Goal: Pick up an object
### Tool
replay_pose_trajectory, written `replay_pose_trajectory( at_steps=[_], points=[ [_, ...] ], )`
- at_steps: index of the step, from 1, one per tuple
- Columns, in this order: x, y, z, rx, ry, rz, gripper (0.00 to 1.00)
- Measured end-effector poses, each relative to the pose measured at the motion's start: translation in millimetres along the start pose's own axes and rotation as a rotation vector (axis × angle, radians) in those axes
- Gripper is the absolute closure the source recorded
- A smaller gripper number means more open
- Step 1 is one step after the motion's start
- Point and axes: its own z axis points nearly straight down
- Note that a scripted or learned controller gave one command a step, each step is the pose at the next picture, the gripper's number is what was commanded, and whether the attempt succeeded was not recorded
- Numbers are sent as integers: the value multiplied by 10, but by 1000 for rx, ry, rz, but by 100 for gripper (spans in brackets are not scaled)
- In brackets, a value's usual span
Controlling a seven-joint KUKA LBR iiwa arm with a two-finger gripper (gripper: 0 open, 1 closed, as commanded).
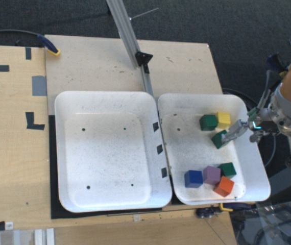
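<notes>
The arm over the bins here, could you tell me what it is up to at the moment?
The arm is reaching in from the right over the right bin, its gripper low beside a dark green block that sits tilted near the bin's middle. Whether that block is actually gripped is not clear. A green cube and a yellow cube sit just behind it. Blue, purple, orange and another green block cluster at the near edge.
</notes>
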Motion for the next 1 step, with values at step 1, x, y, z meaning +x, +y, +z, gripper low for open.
replay_pose_trajectory(
  at_steps=[1],
  points=[
    [2, 8, -22, -5, -1, -2, 0]
  ],
)
